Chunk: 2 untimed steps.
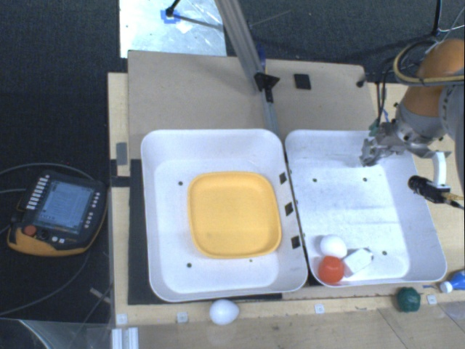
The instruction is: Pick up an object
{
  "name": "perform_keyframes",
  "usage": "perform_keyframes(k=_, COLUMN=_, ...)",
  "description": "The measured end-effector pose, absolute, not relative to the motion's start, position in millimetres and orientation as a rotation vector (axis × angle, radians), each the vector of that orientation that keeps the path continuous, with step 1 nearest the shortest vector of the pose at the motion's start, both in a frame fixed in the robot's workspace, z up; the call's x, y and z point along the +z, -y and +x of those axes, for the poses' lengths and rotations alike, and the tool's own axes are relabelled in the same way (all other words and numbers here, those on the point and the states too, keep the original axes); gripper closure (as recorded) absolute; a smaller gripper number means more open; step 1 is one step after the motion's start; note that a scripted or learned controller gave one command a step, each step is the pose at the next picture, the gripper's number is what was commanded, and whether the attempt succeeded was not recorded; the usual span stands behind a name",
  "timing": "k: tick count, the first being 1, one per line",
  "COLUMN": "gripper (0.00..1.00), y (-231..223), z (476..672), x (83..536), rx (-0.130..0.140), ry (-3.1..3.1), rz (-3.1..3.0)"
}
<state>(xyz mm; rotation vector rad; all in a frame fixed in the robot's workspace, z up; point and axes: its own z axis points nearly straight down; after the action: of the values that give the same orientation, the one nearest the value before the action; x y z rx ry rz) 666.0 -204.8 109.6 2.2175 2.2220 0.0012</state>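
Pincer [369,153] hangs over far edge of right bin [363,195]; we cannot tell its state, too small and blurred; nothing seen in it. Pickable things huddle in near corner of that bin: white ball [333,245] touching red ball [331,269], white block [359,259] just beside them. Left bin [163,195] holds yellow plate [235,214]. We judge best approach: travel to near corner, centre over one ball, descend straight, avoid bin wall; crowding risks nudging neighbours.
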Motion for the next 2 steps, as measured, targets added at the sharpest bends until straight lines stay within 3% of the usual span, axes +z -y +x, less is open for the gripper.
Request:
perform_keyframes(k=1, gripper=1.00, y=203, z=658.4, x=159, rx=0.004, ry=-2.219, rz=2.218)
perform_keyframes(k=2, gripper=1.00, y=204, z=669.1, x=214, rx=0.004, ry=-2.219, rz=2.217)
